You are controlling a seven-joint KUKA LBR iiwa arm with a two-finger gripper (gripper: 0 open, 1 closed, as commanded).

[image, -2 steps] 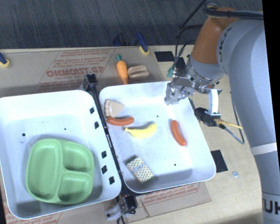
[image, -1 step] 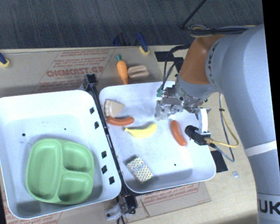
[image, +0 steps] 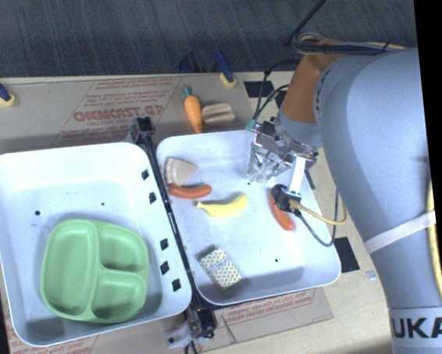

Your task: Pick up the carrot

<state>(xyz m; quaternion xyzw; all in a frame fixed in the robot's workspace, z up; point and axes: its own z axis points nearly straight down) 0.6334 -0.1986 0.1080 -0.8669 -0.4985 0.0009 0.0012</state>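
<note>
The carrot (image: 192, 112), orange with a green top, lies on the cardboard bench just behind the right bin (image: 324, 260), outside it. My gripper (image: 262, 168) hangs over the back right part of the right bin, well to the right of and nearer than the carrot. Its fingers stand open with nothing between them. A small orange-red elongated piece (image: 283, 214) lies on the bin floor just in front of the gripper, partly under a black fitting and yellow cable.
The right bin also holds a bread slice (image: 178, 169), a sausage (image: 190, 190), a banana (image: 225, 206) and a patterned block (image: 221, 267). A bun (image: 218, 114) sits beside the carrot. A green divided plate (image: 97, 268) is in the left bin (image: 17, 178).
</note>
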